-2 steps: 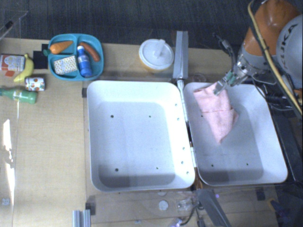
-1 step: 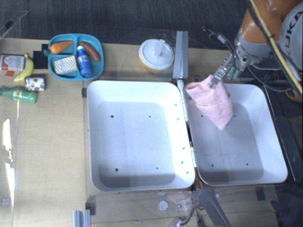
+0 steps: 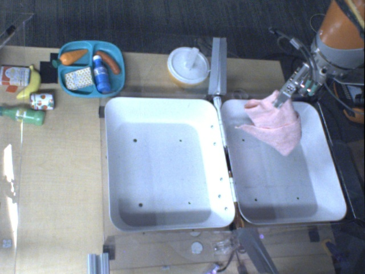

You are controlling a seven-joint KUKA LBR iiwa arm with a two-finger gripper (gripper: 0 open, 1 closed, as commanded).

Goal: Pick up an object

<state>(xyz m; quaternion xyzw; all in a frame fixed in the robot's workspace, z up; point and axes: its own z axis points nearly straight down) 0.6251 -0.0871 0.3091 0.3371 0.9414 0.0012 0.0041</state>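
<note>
A pink cloth [image 3: 276, 125] hangs over the far part of the right bin [image 3: 285, 204], its top corner pinched between the fingers of my gripper [image 3: 283, 100]. The cloth droops down from that corner, with its lower folds near the bin floor. The gripper comes in from the upper right, below the orange band of the arm [image 3: 341, 30], and is shut on the cloth.
The left bin [image 3: 165, 164] lies beside the right one. Behind the bins stand a white lidded cup [image 3: 188, 66] and a grey post [image 3: 217, 67]. A blue tray [image 3: 91, 68] of toy food and several small items sit at the far left.
</note>
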